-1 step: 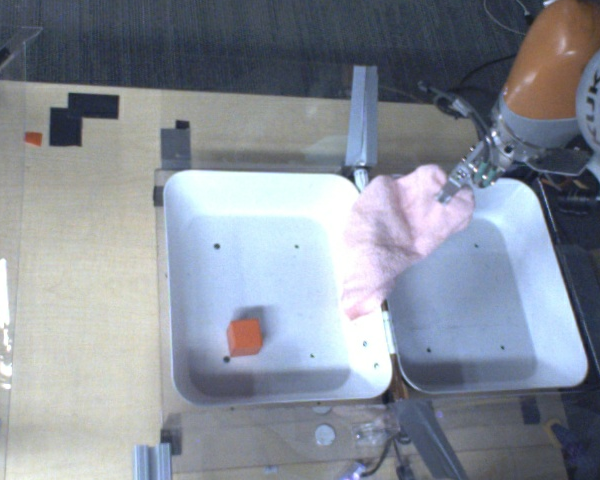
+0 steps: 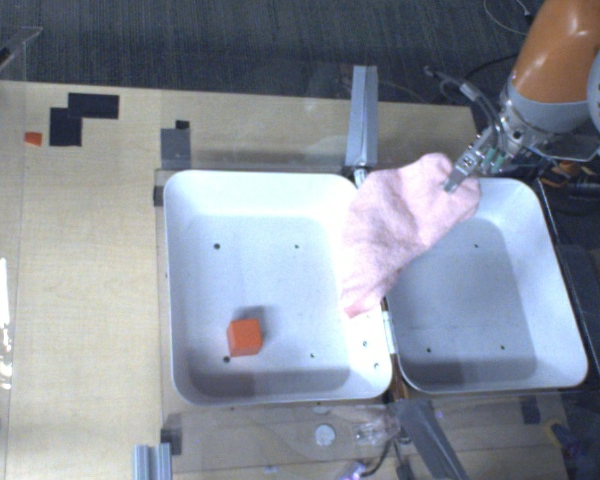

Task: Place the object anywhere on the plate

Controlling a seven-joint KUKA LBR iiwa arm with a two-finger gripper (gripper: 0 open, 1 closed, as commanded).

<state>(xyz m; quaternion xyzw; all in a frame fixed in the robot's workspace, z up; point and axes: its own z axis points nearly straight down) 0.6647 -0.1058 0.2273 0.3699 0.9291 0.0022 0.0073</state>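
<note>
Two shallow white plastic bins sit side by side: the left bin (image 2: 195, 268) lies well left of the jaws, the right bin (image 2: 500, 318) just below them. Next, the grey arm's two-finger gripper (image 2: 458, 178), jaws clamped on a corner of the pink terry cloth (image 2: 395, 233), which trails down-left across the divider. Smallest, an orange cube (image 2: 245, 337), far down-left in the left bin.
</note>
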